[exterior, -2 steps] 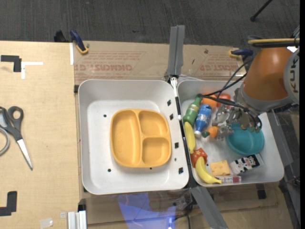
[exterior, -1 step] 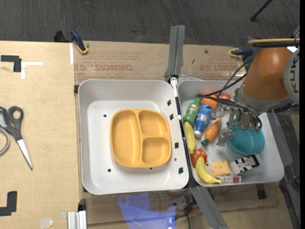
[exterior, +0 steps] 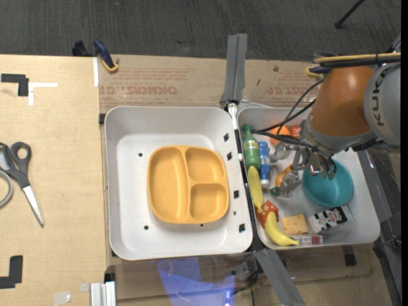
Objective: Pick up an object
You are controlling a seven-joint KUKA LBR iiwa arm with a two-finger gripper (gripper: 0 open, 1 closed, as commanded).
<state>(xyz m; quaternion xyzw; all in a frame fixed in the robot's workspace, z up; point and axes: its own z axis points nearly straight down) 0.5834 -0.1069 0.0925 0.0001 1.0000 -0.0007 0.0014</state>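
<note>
My gripper (exterior: 301, 174) hangs low over the middle of the right bin (exterior: 363, 234), below the arm's orange band (exterior: 341, 104). Just to its right lies a teal bowl (exterior: 331, 187). To its left are a green bottle (exterior: 252, 150), a small blue bottle (exterior: 264, 161) and a long yellow piece (exterior: 255, 185). An orange item (exterior: 285, 171) lies right at the gripper's left side. Nearer the front lie a banana (exterior: 275, 231), a tan cracker-like square (exterior: 294, 224) and a black-and-white toy (exterior: 330, 218). I see nothing held in the gripper.
The left bin (exterior: 121, 190) holds a yellow divided plate (exterior: 188, 185). A grey divider post (exterior: 234, 69) stands behind the bins. Scissors (exterior: 22, 177) lie on the bench at the far left. Black cables (exterior: 293, 116) run along the arm over the right bin's back.
</note>
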